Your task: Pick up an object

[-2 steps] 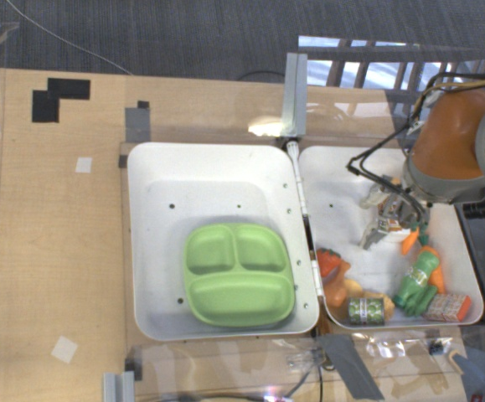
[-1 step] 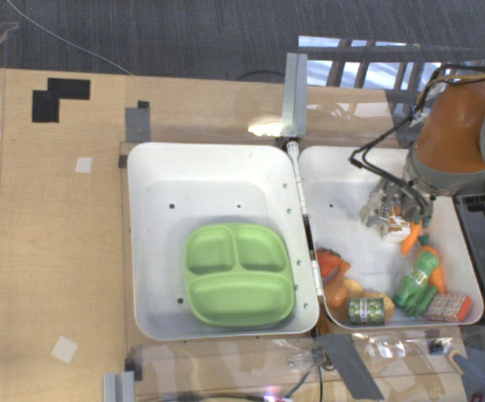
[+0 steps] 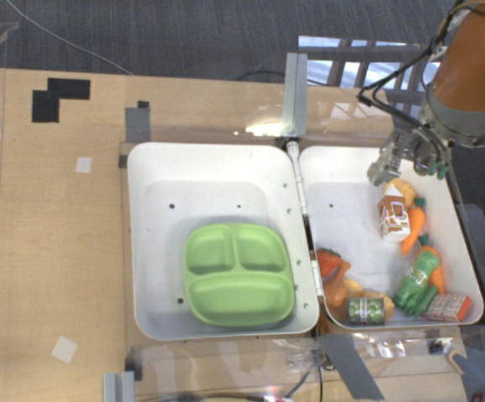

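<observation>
Wooden counter [image 3: 49,249] over dark carpet [image 3: 141,15], two bins [image 3: 150,224], one green plate [image 3: 238,273] left; tool [image 3: 390,172] grip unclear.

The grey arm with its orange band [image 3: 475,57] is cut off by the top and right edges. Its metal tool [image 3: 390,167] is too blurred to read the fingers. In the right white bin [image 3: 343,203], the small white-and-orange printed carton [image 3: 393,217] hides part of a yellowish item [image 3: 405,191]; the carton's print is illegible.
</observation>
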### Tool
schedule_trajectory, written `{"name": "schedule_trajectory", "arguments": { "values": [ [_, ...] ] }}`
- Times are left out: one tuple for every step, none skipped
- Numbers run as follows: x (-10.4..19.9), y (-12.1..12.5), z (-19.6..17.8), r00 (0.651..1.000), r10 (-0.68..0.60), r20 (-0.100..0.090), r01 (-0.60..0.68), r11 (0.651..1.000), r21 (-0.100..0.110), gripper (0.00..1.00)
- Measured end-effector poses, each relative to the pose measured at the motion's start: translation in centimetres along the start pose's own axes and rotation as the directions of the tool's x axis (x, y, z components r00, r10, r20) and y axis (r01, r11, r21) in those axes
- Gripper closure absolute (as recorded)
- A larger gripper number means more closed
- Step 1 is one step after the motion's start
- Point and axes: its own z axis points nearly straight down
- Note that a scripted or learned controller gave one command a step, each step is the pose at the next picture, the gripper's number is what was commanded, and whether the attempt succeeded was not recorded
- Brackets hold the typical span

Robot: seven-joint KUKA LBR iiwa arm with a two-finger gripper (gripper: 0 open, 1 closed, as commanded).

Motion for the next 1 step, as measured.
{"name": "schedule_trajectory", "arguments": {
  "values": [
    [0.22,-0.24,0.66,1.000,0.003,-0.013,-0.003,1.000,0.003,0.00]
  ]
}}
